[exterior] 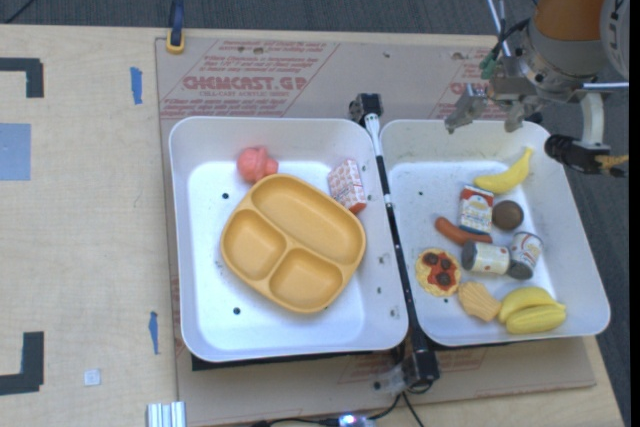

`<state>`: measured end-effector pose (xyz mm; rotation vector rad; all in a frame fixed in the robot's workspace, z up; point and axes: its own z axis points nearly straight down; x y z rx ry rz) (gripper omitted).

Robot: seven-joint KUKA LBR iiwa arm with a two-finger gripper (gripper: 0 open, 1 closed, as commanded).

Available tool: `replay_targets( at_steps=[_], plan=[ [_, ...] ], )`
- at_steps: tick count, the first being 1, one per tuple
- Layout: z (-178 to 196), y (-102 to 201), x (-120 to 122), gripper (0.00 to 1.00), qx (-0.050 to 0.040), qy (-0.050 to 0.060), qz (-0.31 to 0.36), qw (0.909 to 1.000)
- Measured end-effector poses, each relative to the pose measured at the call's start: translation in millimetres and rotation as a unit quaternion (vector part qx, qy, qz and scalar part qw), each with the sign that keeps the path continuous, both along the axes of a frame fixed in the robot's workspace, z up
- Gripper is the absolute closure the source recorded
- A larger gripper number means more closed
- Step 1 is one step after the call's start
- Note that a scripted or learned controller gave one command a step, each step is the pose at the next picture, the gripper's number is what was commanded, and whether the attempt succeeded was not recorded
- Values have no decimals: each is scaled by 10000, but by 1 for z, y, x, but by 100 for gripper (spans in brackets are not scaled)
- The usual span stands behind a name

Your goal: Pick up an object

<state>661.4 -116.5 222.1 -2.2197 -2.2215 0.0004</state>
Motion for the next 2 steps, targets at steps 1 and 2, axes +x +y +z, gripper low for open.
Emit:
replay_targets(
  at_steps=[1, 2],
  plan=[
    [-136, -33, 6, 0, -10, -23, -4, 10000],
    [-136, 9, -109, 0, 4, -4, -7, 10000]
  ],
)
